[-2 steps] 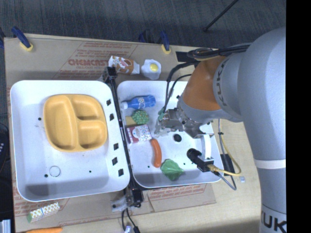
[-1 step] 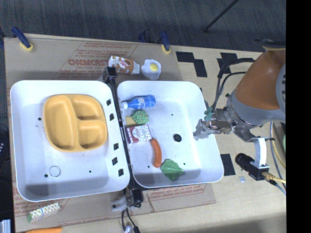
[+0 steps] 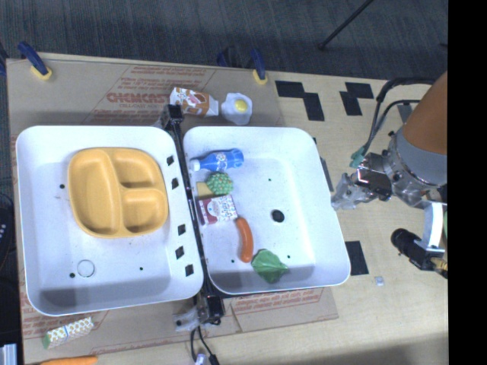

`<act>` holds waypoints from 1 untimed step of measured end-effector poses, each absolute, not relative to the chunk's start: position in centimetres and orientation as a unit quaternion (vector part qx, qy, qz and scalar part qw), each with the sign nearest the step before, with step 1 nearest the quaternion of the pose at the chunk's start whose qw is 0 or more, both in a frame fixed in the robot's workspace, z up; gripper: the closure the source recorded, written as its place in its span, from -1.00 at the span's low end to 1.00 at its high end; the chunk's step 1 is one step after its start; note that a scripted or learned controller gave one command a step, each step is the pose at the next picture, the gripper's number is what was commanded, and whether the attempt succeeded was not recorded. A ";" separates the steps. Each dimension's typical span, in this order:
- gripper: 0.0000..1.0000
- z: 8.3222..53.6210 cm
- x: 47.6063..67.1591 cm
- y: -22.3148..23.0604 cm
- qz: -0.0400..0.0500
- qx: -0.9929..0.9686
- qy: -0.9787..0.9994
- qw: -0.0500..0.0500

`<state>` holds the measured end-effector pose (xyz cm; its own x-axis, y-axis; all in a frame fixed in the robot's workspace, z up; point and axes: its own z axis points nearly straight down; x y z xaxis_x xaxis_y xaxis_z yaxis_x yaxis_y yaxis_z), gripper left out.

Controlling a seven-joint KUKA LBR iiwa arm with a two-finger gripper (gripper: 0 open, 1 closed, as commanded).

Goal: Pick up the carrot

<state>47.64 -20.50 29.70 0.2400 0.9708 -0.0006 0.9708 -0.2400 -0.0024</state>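
Observation:
The carrot [image 3: 245,239] is a short orange-red stick lying in the right bin [image 3: 319,226], near its front, pointing roughly front to back. A green leafy toy [image 3: 268,265] touches its near end and a red packet [image 3: 218,209] lies just to its upper left. The gripper [image 3: 348,195] hangs outside the right bin, just past its right rim, well to the right of the carrot and apart from it. Nothing shows in the gripper.
The right bin also holds a blue bottle [image 3: 218,160], a green knobbly toy [image 3: 219,182] and a small black disc [image 3: 278,217]. A yellow divided plate [image 3: 118,190] sits in the left bin [image 3: 46,280]. Behind the bins lie a small carton [image 3: 190,101] and a white-and-yellow item [image 3: 237,108]. An orange object [image 3: 68,360] lies at the bottom left edge.

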 end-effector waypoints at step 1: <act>1.00 33.4 47.6 -20.2 0.001 -0.773 -0.634 0.001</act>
<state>47.64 -20.23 33.39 0.1956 0.9807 -0.0001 0.9807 -0.1956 -0.0023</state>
